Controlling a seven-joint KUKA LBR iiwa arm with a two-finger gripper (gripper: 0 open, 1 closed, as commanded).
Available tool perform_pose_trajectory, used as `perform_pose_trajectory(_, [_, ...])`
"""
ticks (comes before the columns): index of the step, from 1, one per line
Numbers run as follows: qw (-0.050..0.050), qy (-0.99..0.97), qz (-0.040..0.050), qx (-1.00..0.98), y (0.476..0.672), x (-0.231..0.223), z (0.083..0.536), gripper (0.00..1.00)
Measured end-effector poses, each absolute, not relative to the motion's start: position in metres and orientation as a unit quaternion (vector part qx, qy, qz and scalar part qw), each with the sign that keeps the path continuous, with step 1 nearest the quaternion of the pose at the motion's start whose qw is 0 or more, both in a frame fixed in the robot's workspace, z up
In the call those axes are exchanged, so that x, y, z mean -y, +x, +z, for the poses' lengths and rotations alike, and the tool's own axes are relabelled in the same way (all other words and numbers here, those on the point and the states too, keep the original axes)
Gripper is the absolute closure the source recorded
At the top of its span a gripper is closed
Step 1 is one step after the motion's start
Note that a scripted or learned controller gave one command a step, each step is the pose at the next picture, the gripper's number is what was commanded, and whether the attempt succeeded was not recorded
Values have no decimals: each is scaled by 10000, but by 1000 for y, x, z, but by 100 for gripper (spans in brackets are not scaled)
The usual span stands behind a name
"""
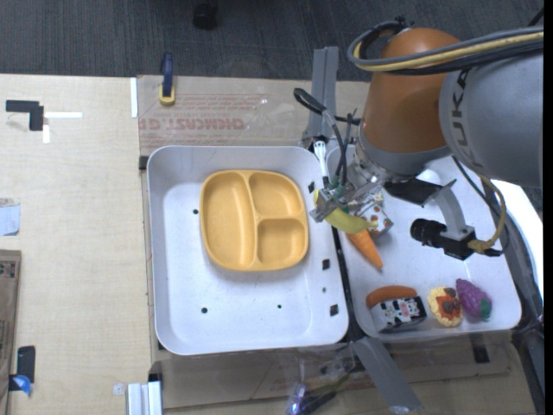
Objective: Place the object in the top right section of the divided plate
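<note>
The toy carrot [365, 245] lies near the upper left of the right-hand bin [510, 318], close to the wall it shares with the left bin [173, 318], its orange tip pointing down and right. A yellow-green piece [344, 221] rests against its upper end, right under the gripper [346, 199]. From where I stand I cannot tell whether the gripper has closed on either of them; the tool's tip is lost among cables and that little heap.

The yellow divided plate [254, 220] sits in the left bin, a short way left of the gripper. Its top right section [275, 195] is the nearer one, so I'd judge the move a short lift and a small shift left, high enough to clear the bin walls.

The arm reaches in from the right of the frame, its orange band [415, 85] high above the wrist, bent steeply down. Further toys [432, 305] lie along the right bin's lower edge, well apart from the carrot.
</note>
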State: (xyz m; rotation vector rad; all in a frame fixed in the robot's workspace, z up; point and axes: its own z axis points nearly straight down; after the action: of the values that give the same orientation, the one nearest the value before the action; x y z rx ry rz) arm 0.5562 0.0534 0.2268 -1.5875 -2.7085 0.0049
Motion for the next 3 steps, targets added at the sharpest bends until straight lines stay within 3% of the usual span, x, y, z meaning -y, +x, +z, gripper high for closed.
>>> perform_pose_trajectory(1, [-2,-5432,10,8396,584,-61,232,100])
perform_pose_trajectory(2, [12,-5604,16,8282,559,-52,225,100])
perform_pose_trajectory(3, [-1,-5705,9,8213,566,-67,248,100])
